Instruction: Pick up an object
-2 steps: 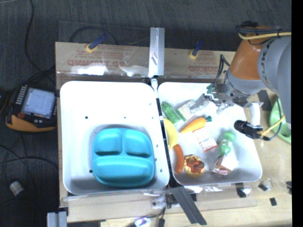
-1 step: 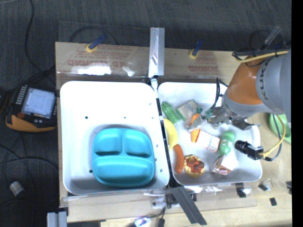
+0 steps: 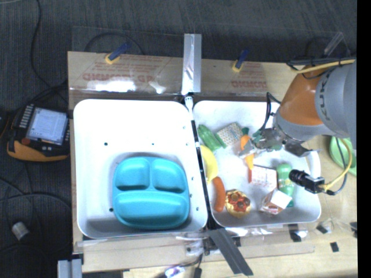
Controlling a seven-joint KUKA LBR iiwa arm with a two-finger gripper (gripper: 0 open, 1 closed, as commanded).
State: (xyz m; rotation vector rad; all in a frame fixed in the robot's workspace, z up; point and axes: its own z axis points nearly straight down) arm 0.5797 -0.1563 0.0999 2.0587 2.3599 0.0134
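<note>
tool low over the toy food in the right bin

the grey arm (image 3: 324, 103) with its orange band reaches in from the right, and the tool (image 3: 262, 139) sits low in the upper middle of the right bin (image 3: 313, 216). whether it is released or clenched cannot be told from this slant, and nothing can be seen held in it.

the right bin carries a scatter of toy food. a green cucumber-like piece (image 3: 207, 136) lies near the upper left corner, with a checked grey packet (image 3: 229, 134) just beside it. a small orange piece (image 3: 245, 141) lies just left of the tool. a yellow banana (image 3: 210, 164) runs along the left wall, and below it lies a red-orange sausage-like piece (image 3: 219, 193). a small pizza-like round (image 3: 238, 202) rests near the front wall. a white carton with red print (image 3: 264, 177) lies in the middle, a green bottle-like piece (image 3: 284, 177) to its right, and a small boxed item (image 3: 277, 201) in front of them.

the left bin (image 3: 93, 155) holds a blue divided tray (image 3: 152, 191), lying flat toward its front. both bins sit side by side on the worktop (image 3: 93, 68).
</note>
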